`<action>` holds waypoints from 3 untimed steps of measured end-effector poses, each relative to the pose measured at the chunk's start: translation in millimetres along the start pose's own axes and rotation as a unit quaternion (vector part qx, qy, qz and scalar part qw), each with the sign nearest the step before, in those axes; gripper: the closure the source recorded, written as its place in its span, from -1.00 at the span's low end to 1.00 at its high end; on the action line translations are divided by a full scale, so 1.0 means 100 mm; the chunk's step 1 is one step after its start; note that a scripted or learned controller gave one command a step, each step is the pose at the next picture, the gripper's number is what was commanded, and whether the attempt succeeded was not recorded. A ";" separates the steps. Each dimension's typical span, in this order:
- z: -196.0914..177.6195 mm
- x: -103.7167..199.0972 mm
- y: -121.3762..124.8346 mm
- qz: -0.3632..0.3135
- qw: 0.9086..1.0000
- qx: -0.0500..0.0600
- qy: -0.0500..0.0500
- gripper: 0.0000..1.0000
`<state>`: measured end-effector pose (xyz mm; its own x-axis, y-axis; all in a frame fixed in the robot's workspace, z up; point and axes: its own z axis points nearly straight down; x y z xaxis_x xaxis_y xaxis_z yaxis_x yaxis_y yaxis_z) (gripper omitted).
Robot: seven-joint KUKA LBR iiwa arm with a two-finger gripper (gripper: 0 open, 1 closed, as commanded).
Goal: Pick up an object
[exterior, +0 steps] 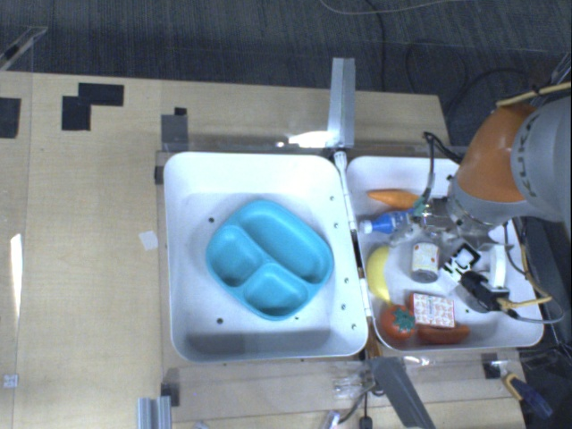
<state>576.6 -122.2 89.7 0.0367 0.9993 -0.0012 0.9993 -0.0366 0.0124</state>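
The gripper (429, 239) hangs low over the right bin (527, 333), just at 12 o'clock from a small white jar (424, 261); I cannot tell its state. Nothing is visibly lifted, so the pick appears undone. Candidates lie close: a banana (379, 273) at 9 o'clock from the jar, a carrot (391, 198) at 11, a patterned box (433, 310) at 6. The left bin (183, 239) holds a blue divided tray (268, 257).
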 end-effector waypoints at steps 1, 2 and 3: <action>0.05 0.15 0.85 -0.035 0.999 0.024 0.002 -1.00; -0.05 0.16 0.84 -0.037 0.999 0.027 0.003 1.00; -0.96 0.69 0.92 0.130 0.992 0.003 0.000 1.00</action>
<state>670.2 -56.4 187.0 0.2927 0.9562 0.0015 0.9562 -0.2927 0.0071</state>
